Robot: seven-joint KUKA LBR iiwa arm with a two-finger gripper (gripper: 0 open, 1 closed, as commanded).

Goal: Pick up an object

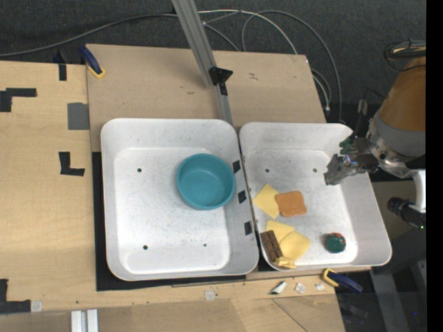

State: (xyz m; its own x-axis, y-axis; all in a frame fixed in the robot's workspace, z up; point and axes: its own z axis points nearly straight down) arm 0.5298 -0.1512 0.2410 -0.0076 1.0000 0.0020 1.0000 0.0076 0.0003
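Robotics laboratory: taped plywood tabletop (pixel 41 185), two white bins (pixel 124 185), loose cables (pixel 277 19), aluminium camera mast (pixel 194 26), industrial arm (pixel 405 109).

1. a light brown wooden worktop (pixel 41 206) fills the left and lower part of the view, with a raised board of the same wood (pixel 159 81) behind the bins.
2. black tape marks (pixel 68 163) lie on the worktop's left side, beside a grey patch (pixel 78 115).
3. dark grey carpet (pixel 104 9) covers the floor beyond the worktop.
4. pale cables (pixel 277 26) loop over the carpet.
5. a grey metal post (pixel 197 37) slants up from the board.
6. a blue and yellow clamp (pixel 92 61) grips the board's far left corner.
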